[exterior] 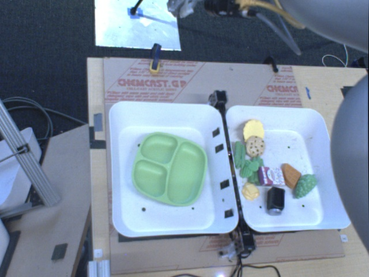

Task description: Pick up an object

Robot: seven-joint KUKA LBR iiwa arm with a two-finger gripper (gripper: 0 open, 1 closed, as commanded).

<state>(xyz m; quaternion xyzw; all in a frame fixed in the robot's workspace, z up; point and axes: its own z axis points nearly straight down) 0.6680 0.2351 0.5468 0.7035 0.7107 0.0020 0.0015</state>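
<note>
The pincer (183, 2) hangs at the top edge of the camera view, over the dark floor and a pale square sheet (136, 15) beyond the far end of the tabletop (190, 82). Whether it is open or closed cannot be told, as it is blurred and partly cut off. Nothing shows between its tips. Every loose object lies well apart from it, down in the right-hand shallow white bin (305, 212).

That bin holds eight small things, clustered towards its left half. One round yellow disc (253, 129) lies farthest back, with one speckled tan cookie (255, 147) touching its near edge. One slim green pod (238, 153) sits just left of the cookie, and one bumpy green leafy piece (251, 167) lies below it. One small purple and white packet (269, 175) lies beside that, then one orange wedge (290, 175) and one green broccoli-like floret (305, 185) to the right. One pale yellow lump (249, 191) and one black cylinder-like can (275, 200) lie nearest the front.

The left-hand shallow white bin (124, 212) holds one light green plastic tray with three compartments (170, 168), lying flat.
</note>
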